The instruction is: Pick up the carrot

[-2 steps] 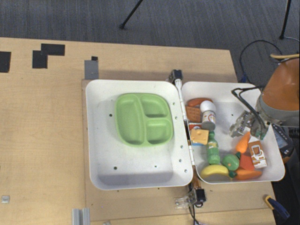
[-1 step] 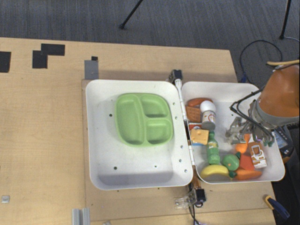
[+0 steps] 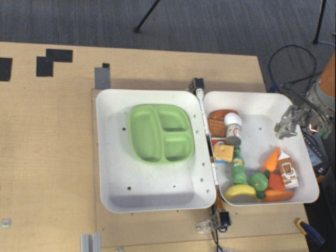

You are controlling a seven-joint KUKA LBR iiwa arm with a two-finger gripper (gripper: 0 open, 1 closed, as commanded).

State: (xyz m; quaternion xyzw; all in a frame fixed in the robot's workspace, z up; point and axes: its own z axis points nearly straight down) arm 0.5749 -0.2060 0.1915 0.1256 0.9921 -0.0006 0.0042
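Note:
The carrot (image 3: 272, 159) is a small orange cone lying tilted in the right bin (image 3: 262, 108), near that bin's right side. It rests against a white and brown carton (image 3: 287, 173). My gripper (image 3: 286, 128) hangs over the upper right part of the same bin, up and to the right of the carrot and apart from it. It is open and holds nothing.
The right bin also holds a yellow banana (image 3: 240, 191), a green bottle (image 3: 239, 168), a green round vegetable (image 3: 259, 181), a red-orange piece (image 3: 276, 192), a cheese wedge (image 3: 224, 153) and a white-capped jar (image 3: 233, 126). A green divided plate (image 3: 160, 133) lies in the left bin (image 3: 121, 182).

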